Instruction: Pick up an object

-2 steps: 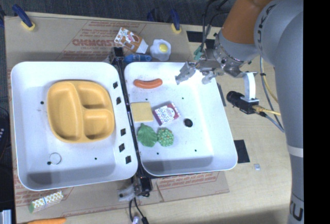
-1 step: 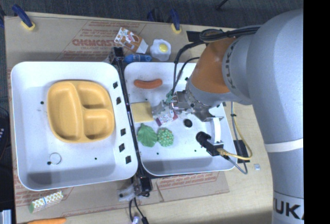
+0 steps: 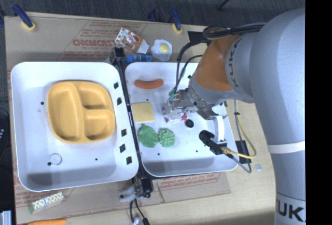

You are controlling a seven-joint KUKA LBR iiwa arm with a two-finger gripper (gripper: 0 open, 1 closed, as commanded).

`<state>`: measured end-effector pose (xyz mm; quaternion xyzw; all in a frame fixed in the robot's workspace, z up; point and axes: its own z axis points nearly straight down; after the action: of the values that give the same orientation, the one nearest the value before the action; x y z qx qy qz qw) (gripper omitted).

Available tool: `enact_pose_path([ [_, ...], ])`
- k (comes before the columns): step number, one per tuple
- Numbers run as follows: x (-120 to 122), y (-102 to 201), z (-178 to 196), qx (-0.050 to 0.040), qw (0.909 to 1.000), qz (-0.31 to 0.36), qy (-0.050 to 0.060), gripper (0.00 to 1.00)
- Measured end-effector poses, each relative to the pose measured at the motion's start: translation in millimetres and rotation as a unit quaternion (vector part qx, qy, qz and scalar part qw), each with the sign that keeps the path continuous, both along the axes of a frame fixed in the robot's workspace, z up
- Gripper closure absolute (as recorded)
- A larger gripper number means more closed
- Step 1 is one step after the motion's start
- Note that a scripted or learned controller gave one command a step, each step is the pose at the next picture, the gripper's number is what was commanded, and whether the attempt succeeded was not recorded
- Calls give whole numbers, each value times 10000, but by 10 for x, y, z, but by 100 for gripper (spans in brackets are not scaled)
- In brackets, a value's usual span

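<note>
Over the right bin [image 3: 155,171], end effector [image 3: 175,111] low beside cheese slice [image 3: 143,112], grip state perhaps unreadable, sausage [image 3: 149,83] behind.

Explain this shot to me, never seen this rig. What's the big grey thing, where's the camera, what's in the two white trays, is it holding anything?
The big grey thing is a robot arm with an orange band above its wrist, reaching in from the right. Its tip carries a two-finger gripper. The single camera is fixed above the bench and looks down at a slant.

The left bin holds a yellow divided tray. The right bin holds toy food: a sausage, a pale yellow square slice, a green leafy piece and a green knobbly piece.

The gripper sits low over the right bin, right of the slice. Its tip is a clutter of metal and colours here, so I cannot tell whether it holds anything.

Outside the bins, at the bench's far edge, lie a small printed carton and a white and yellow toy.
</note>
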<state>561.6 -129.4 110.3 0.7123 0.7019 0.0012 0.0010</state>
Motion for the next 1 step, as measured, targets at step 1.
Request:
enact_pose_path([
  [1,0,0,0,-1,10000,1,-1,0],
])
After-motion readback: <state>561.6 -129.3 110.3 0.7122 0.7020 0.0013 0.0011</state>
